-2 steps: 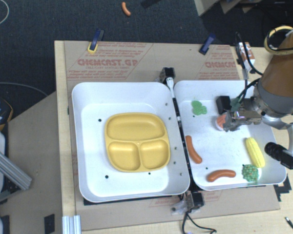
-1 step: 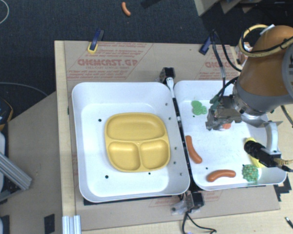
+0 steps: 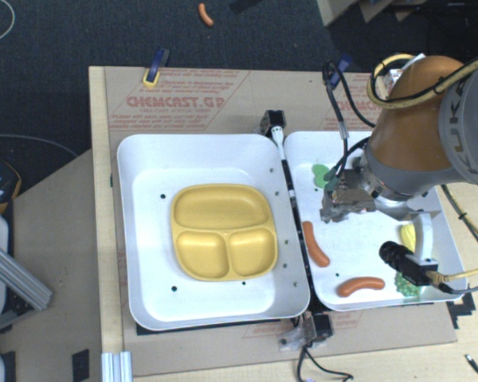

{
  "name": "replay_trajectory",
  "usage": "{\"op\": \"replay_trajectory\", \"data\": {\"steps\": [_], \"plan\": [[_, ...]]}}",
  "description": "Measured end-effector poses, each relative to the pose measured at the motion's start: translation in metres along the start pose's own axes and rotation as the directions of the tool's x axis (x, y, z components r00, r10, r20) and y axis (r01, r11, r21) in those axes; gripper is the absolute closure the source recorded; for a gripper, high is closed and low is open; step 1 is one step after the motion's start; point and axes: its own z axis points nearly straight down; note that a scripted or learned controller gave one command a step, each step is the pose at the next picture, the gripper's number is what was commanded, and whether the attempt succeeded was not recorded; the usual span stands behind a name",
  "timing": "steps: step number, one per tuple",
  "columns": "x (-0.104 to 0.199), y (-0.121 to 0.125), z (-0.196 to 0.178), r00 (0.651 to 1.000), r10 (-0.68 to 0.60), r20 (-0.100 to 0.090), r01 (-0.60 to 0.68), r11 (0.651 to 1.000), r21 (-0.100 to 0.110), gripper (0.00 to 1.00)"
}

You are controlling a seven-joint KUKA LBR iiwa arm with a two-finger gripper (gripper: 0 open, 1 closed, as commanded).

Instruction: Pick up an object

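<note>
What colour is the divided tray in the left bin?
Yellow; the divided tray shows best in the camera view.

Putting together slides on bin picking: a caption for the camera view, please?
KUKA arm's gripper hovers over the right bin with two sausages, beside a yellow divided tray in the left bin.

The arm [image 3: 430,126] hides part of the right bin [image 3: 358,249] and green item [image 3: 322,173].

left bin [image 3: 139,213] corners free, tray [image 3: 223,231] centred
</note>
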Motion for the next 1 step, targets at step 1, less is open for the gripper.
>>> {"op": "replay_trajectory", "data": {"steps": [1], "plan": [[0.0066, -0.0007, 0.0012, 1.000, 0.001, 0.001, -0.001, 1.000, -0.001, 1.00]]}}
